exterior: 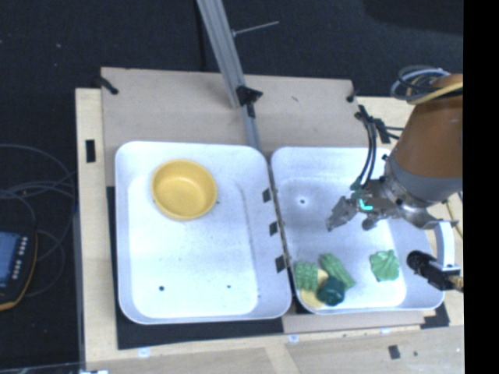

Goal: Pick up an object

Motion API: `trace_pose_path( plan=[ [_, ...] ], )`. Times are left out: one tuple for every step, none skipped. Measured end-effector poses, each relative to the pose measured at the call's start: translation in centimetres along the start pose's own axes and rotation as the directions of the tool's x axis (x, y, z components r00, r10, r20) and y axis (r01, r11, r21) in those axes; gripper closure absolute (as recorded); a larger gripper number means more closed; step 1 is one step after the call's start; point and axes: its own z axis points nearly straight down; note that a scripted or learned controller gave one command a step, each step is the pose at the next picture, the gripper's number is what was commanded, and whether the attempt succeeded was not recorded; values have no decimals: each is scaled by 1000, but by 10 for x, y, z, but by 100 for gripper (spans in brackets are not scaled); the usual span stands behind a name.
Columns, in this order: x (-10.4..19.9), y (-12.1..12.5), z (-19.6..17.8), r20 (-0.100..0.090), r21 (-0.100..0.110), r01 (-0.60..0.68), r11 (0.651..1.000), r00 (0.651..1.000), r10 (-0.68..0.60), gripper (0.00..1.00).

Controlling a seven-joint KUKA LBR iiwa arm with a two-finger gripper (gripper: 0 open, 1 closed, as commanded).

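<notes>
The gripper (355,215) hangs over the right bin (312,170), fingers spread wide and holding nothing, likely getting ready to go down. The green toys (337,269) huddle at the bin's near edge, with one more green toy (384,265) just right. A yellow bowl (184,188) sits in the left bin (195,287). No words can be read.

No legible text or markings.

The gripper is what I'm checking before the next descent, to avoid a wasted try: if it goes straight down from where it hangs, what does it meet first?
Probably bare floor of the right bin. The gripper hangs above and left of the green pieces, though the slanted view leaves depth unclear.
</notes>
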Motion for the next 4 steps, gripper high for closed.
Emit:
trace_pose_path(
  plan=[
    [0, 0, 0, 0, 0, 0, 1000, 1000, 0, 0],
    [-2, -5, 61, 0, 6, -1, 1000, 1000, 1, 0],
    [-10, -5, 122, 0, 6, -2, 1000, 1000, 2, 0],
    [-10, -5, 140, 1, 1, -1, 1000, 1000, 1, 0]
  ],
)
